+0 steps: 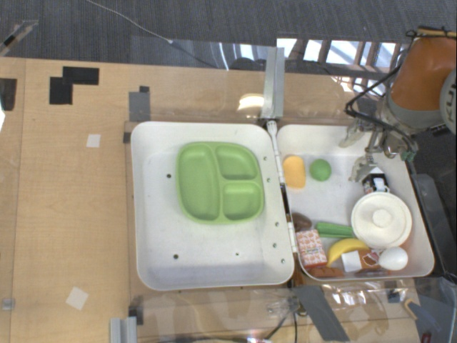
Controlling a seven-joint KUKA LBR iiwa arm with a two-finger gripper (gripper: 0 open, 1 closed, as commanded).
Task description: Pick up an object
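Pincer hovers above white bowl, beyond green ball.

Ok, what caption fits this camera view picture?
Robot gripper hovers over a toy-filled right bin; left bin holds a green tray.

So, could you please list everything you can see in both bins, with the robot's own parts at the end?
divided plate: one, green, middle of left bin.
yellow item: one, rounded, right bin, top left.
ball: one, green, beside the yellow item.
lidded bowl: one, white, right bin, right side.
green stick: one, left of the bowl.
banana: one, yellow, near front.
small box: one, red and white, front left.
egg: one, white, front right corner.
gripper: one, metal, over right bin's back.
arm: one, orange band, top right.
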